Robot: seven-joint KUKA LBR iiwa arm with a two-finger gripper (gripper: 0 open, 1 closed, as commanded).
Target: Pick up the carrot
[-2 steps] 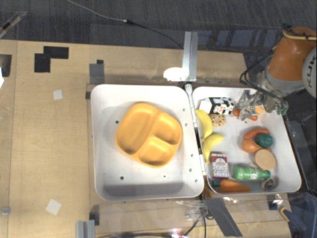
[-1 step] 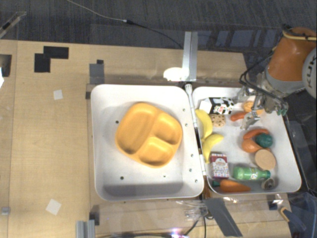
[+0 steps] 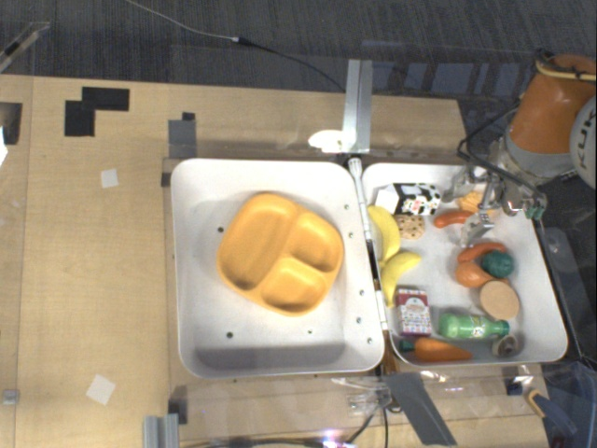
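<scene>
Behind green bottle [image 3: 473,327], half-hidden carrot [image 3: 442,349]

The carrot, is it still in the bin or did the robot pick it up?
In the bin. The carrot lies flat by the right bin's front wall, beside the green bottle.

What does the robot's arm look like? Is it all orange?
No. The arm has a fat, rounded orange band, with pale grey casing beside it at the right edge. Dark cables loop along its left side. Below the band sits a grey metal wrist, and the gripper there is small, shiny and silvery.
</scene>
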